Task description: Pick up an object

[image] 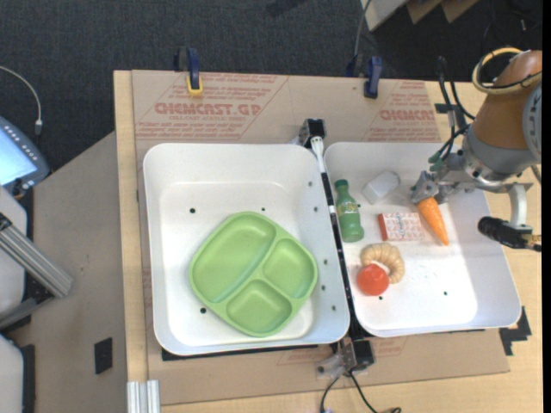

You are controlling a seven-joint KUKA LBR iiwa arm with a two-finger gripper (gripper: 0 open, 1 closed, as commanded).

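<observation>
1. The gripper [428, 189] hung low at the upper right of the frame, inside the right bin [491, 317], with the grey and orange arm [508, 110] coming in over the bin's far right corner.
2. Its tip sat right at the top end of the carrot [434, 218], which lay tilted, its point toward the lower right. Whether the gripper was released, clenched or already grasping the carrot could not be told; the wrist hid the contact.
3. By that placement, the carrot looked like the thing chosen for the pick, likely because it lay nearest the arm's side with open floor around it.
4. The other candidates sat to its left in the same bin: a red and white packet [400, 225] just beside the carrot, a green bottle [348, 211] along the bin's left wall, a pale grey piece [381, 184] above the packet, and a tan ring [386, 258] touching a red ball [373, 280] below.
5. The left bin [164, 231] held a green divided plate [252, 272], well apart from the arm.
6. The lift seemed not yet made, since the carrot rested on the bin floor.
</observation>
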